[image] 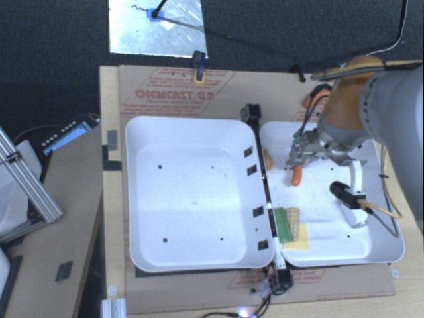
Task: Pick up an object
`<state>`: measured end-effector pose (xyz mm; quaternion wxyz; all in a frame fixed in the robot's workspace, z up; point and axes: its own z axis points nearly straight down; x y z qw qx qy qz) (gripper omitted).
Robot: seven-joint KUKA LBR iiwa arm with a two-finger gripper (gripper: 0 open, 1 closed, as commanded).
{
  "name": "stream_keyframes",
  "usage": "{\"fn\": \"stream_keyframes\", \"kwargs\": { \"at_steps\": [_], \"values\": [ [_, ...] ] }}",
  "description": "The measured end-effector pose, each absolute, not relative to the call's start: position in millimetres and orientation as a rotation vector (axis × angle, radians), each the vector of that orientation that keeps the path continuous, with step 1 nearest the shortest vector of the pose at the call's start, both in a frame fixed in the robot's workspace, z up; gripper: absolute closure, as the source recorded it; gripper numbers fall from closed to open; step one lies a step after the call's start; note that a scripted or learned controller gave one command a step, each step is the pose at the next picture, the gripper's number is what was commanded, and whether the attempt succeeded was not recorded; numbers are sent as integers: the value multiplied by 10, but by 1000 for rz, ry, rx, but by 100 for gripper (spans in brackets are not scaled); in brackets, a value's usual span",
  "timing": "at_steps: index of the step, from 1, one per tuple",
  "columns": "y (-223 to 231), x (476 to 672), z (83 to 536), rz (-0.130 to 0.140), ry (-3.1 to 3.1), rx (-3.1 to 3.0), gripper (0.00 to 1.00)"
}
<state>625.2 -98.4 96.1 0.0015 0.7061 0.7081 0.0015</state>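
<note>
My gripper (299, 159) is low inside the right bin (381, 247), over its back left part. A small orange carrot-shaped piece (297, 175) lies right at the gripper's tip, on its near side, touching or almost touching it. A second small orange piece (267, 158) rests against the bin's left wall, to the left of the gripper. A green and yellow sponge (290, 227) lies in the front left corner of the same bin, well clear of the gripper.
The left bin (136, 177) stands beside the right one, with a black clipped divider (260, 177) between them. The grey arm with its orange band (351, 105) comes in over the right bin's back edge. A cardboard sheet (175, 91) lies under both bins.
</note>
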Motion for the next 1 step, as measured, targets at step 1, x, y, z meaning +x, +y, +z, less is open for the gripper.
{"fn": "stream_keyframes", "kwargs": {
  "at_steps": [1],
  "values": [
    [-310, 6698, 1918, 18, 2227, 2201, 100]
  ]
}}
